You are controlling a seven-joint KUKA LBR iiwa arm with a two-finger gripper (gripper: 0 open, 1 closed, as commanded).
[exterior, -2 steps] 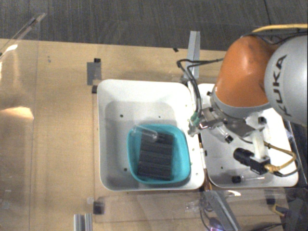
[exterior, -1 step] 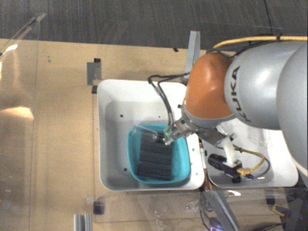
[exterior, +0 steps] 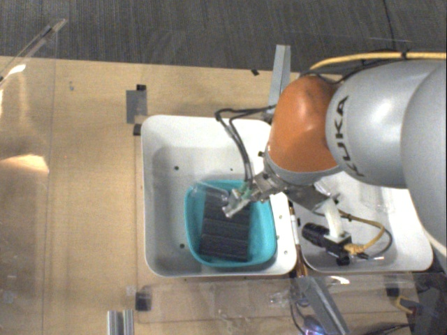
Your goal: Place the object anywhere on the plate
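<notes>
Dark ribbed rectangular block lies on teal plate, lower centre; my gripper above, finger state unclear; lifting could drag block off.

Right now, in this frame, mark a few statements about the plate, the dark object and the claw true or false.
1. The teal plate sits in the left bin. True.
2. The dark ridged object lies on the bench outside the bins. False: it rests on the teal plate.
3. The claw hangs over the plate's upper part. True.
4. The arm reaches in from the left. False: it comes from the right.
</notes>
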